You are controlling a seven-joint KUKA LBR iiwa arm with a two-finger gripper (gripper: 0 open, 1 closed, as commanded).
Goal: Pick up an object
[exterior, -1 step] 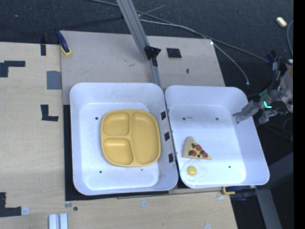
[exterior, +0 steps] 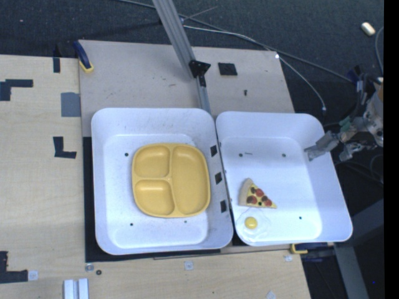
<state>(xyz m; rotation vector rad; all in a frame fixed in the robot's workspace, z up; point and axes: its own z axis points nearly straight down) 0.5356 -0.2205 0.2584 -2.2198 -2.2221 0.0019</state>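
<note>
Tool (exterior: 319,146) sitting at right bin (exterior: 312,126) upper-right rim; finger state: cannot tell. Pizza slice (exterior: 255,195) lying lower-left in bin, well apart. Risk: flat slice slipping under pinch, tool striking rim during descent.

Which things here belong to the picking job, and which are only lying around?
For the job:
- pizza slice
- yellow round piece
- yellow tray
- gripper
- two bins

Lying about:
- cables
- metal pole
- blue clamp
</note>
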